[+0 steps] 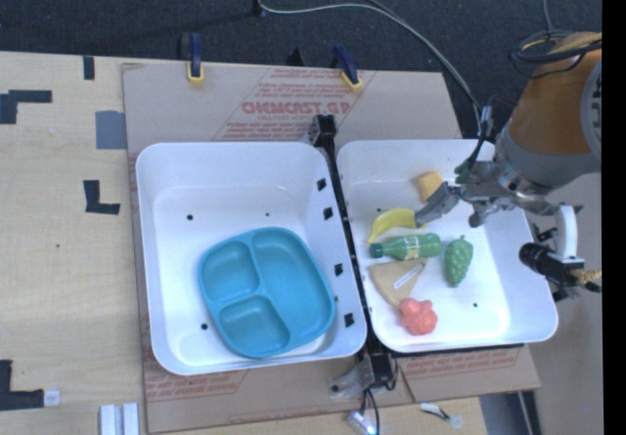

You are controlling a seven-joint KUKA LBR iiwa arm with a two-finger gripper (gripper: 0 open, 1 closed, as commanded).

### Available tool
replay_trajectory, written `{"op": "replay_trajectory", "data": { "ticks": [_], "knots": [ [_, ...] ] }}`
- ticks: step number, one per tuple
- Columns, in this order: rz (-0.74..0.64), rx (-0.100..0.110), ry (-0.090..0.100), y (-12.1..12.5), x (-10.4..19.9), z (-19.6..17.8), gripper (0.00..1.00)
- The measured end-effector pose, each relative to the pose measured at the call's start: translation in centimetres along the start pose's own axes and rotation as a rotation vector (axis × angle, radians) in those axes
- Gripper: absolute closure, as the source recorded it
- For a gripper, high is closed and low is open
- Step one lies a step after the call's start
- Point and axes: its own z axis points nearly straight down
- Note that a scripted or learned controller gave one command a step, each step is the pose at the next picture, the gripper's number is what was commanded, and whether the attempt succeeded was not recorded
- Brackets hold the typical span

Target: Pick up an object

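Note:
The right bin (489, 321) holds several toy foods: a yellow banana (391, 222), a green bottle (406, 247), a green grape bunch (458, 261), a tan wedge (395, 281), a red strawberry-like piece (419, 317) and a small orange-yellow chunk (428, 185). My gripper (457, 205) hovers over the upper middle of this bin, just right of the banana and above the grapes. Its fingers are spread apart, open, with nothing between them.
The left bin (166, 179) holds a blue divided tray (264, 291). A black clip divider (337, 218) joins the two bins. The arm's orange band (553, 110) and grey wrist stand over the right bin's far right side. Cables run behind the bench.

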Motion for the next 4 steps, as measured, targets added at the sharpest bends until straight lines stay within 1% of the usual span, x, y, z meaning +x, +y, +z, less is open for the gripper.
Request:
{"op": "replay_trajectory", "data": {
  "ticks": [1,2,3,4],
  "knots": [
    [-0.001,-0.009,-0.001,0.2,0.0,-0.5,0.00],
    [-0.001,-0.004,-0.001,-0.1,-0.5,5.7,0.00],
    [-0.001,-0.006,-0.001,0.0,-0.5,9.9,0.00],
    [-0.001,-0.010,-0.002,0.1,-0.5,12.4,0.00]
  ]
}}
